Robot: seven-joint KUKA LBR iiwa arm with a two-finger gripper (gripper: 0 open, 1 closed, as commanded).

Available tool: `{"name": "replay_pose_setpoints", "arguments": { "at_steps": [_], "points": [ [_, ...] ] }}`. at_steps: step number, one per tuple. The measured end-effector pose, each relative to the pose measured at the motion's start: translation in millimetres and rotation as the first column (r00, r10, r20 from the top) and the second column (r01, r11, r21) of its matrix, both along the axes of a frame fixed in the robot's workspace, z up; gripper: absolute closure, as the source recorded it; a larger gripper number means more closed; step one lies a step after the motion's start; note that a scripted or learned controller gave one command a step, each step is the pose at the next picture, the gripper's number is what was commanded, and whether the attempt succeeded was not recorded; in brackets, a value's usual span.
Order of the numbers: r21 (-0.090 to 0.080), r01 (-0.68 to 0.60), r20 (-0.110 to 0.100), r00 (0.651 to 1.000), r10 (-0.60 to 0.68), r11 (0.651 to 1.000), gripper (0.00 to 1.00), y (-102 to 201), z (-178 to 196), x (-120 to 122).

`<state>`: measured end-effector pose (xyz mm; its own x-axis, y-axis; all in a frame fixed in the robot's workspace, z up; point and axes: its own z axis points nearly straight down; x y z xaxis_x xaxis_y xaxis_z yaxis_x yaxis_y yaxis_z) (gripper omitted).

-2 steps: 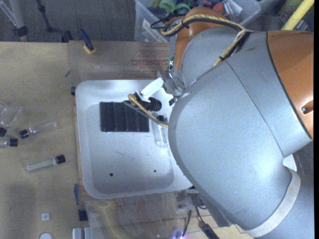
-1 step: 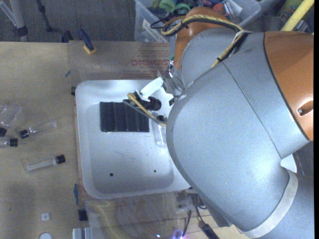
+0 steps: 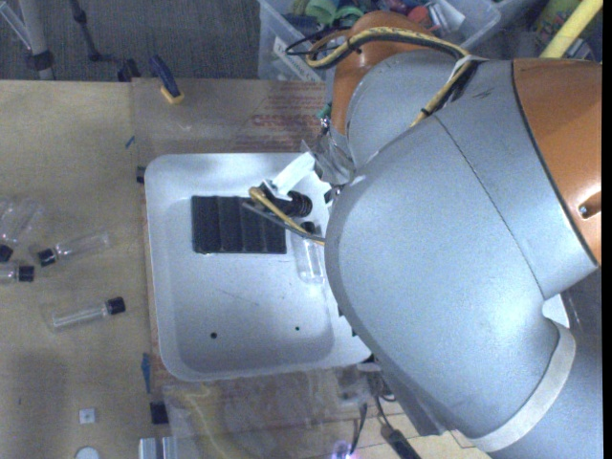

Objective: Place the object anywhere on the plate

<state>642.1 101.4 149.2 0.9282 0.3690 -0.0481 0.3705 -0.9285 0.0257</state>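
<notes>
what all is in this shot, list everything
bin: one, white, middle of bench
ribbed plate: one, black, flat in the bin's far half
clear tube: one, see-through, in the bin beside the arm
vials: about four, clear with black caps, on the bench left of the bin
clamp: one, blue, far edge of bench
tote: one, clear, many-coloured items inside, behind the bench
arm: one, grey with orange band, over the bin's right side
</notes>
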Motion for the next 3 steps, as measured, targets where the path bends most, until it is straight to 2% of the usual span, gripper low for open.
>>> {"name": "replay_pose_setpoints", "arguments": {
  "at_steps": [2,3],
  "points": [
    [-0.001,0.041,0.006,0.999,-0.041,0.999,1.00,-0.2,0.6,0.6],
    [0.000,0.015,0.002,1.000,-0.015,1.000,1.00,-0.1,0.1,0.3]
  ]
}}
